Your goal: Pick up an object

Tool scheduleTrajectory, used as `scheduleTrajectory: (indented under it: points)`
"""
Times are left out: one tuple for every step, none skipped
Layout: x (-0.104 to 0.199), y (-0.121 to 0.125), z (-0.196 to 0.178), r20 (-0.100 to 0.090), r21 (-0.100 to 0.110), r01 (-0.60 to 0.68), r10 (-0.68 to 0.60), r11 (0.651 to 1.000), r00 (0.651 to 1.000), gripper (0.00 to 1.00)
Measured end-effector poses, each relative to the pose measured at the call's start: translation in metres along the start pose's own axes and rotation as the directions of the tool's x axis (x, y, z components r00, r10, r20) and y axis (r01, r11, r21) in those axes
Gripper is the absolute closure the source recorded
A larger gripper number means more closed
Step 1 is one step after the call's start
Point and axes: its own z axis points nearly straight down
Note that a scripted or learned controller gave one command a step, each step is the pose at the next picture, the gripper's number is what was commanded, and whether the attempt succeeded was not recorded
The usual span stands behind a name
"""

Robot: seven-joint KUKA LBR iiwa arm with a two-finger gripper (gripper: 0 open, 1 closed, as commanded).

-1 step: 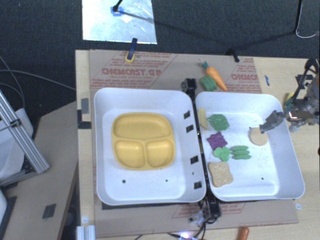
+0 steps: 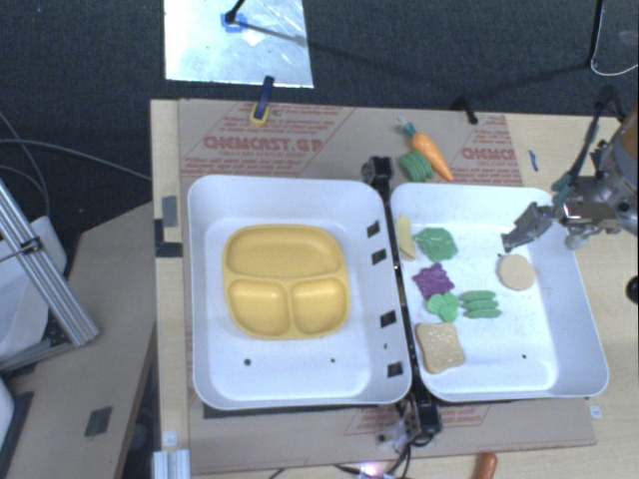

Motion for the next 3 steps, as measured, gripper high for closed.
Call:
scheduleTrajectory:
  points:
    - [0.086, -0.017, -0.063, -0.002, -0.002, 0.004, -0.004, 1.000, 1.000, 0.00]
    - [0.121, -0.016, -0.199, -0.002, -0.012, -0.001, 0.001, 1.000, 1.000, 0.00]
    - [0.165, -0.018, -0.021, 0.001, 0.023, -0.003, 0.003, 1.000, 1.000, 0.00]
